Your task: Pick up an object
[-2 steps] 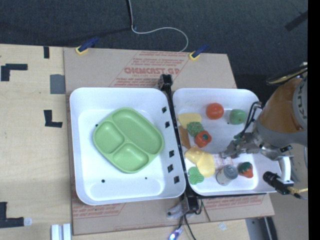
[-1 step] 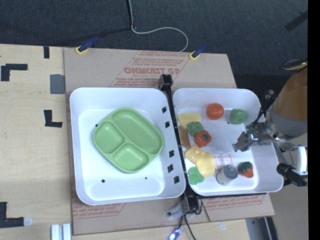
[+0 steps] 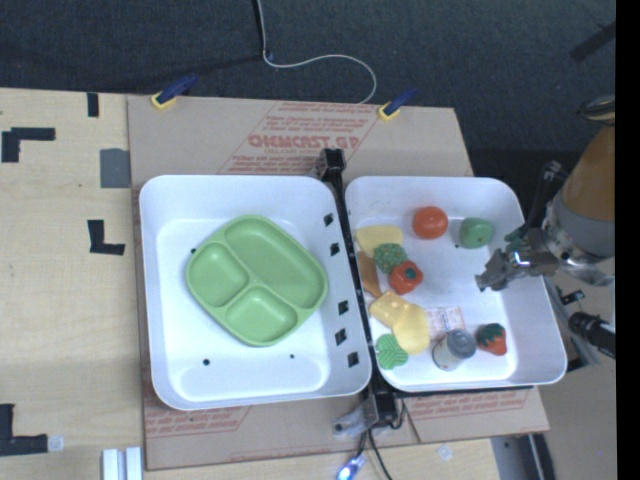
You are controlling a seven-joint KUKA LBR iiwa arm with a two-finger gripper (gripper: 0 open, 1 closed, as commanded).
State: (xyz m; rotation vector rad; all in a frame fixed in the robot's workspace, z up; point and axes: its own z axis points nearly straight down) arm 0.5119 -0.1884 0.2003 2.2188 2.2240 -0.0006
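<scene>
Two shallow white bins sit side by side on the bench (image 3: 60, 268), resting on a sheet of brown cardboard (image 3: 300, 138). The left bin (image 3: 165, 208) holds a light green divided plate (image 3: 257, 280), lying flat and turned at an angle, with three compartments. The right bin (image 3: 500, 193) holds a scatter of small toy foods: a red tomato (image 3: 430, 222) near the far wall, a green round fruit (image 3: 476, 232) just beside it, a pale yellow piece (image 3: 379, 237) near the divider, a broccoli floret (image 3: 389, 256) touching a red strawberry-like piece (image 3: 405, 277), an orange carrot stick (image 3: 369, 274) along the divider, a yellow chunk (image 3: 402, 320) lower down, a green leafy piece (image 3: 391, 351) at the near corner, a small grey cup (image 3: 459, 347), and a red pepper (image 3: 491, 339) with a green top beside it. The arm comes in from the right, and its gripper (image 3: 497, 274) hangs over the right side of the right bin, above bare white floor between the green fruit and the red pepper, touching none of them. Whether the jaws are wide or narrow cannot be told, since they show as a dark blur; nothing is seen between them.
</scene>
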